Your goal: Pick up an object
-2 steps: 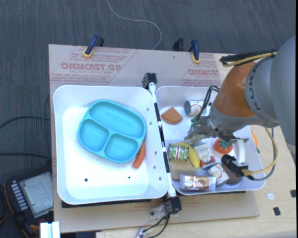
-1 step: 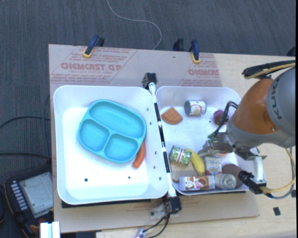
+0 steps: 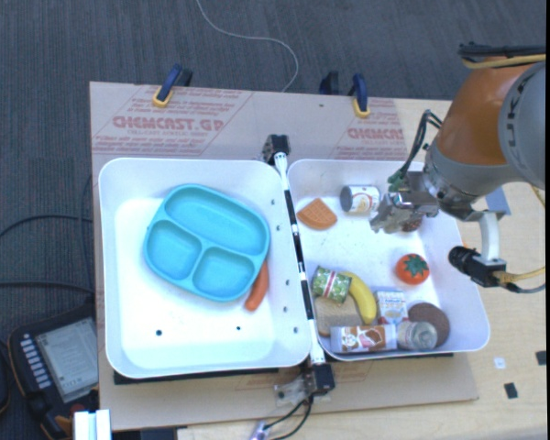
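Nothing is lifted yet: the gripper (image 3: 399, 211) hovers by the small can (image 3: 359, 198), jaws' state unclear.

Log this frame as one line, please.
phase: over right bin | gripper: near small can, nothing visibly held | tomato: in bin | blue tray: left bin

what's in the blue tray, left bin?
Nothing shows in the three compartments of the blue tray; all look bare. A carrot lies outside it in the left bin, against the tray's right edge. Whatever is under the tray is covered.
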`<action>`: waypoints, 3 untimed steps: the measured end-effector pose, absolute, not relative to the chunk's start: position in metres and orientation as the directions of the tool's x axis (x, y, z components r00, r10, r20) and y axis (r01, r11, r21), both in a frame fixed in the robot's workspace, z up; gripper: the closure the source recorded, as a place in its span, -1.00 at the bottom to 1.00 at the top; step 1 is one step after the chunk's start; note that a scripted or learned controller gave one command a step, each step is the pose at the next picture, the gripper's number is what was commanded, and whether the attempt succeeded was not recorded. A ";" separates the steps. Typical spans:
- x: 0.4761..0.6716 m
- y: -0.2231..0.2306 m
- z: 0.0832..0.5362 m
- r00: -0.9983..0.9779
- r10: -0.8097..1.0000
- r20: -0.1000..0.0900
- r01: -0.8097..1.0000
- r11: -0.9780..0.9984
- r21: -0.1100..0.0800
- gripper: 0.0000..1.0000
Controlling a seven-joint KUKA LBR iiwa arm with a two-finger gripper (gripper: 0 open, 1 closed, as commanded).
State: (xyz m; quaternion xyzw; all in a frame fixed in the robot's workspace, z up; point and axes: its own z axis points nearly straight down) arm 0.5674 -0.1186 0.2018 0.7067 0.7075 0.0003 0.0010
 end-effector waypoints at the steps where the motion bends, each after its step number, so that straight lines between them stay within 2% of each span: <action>1: 0.624 -0.119 0.272 -0.001 1.000 -0.002 1.000 0.001 0.002 1.00; 2: 0.632 -0.043 0.197 -0.002 1.000 0.000 1.000 0.002 -0.003 1.00; 3: 0.668 0.053 0.190 -0.003 1.000 0.000 1.000 0.003 0.000 1.00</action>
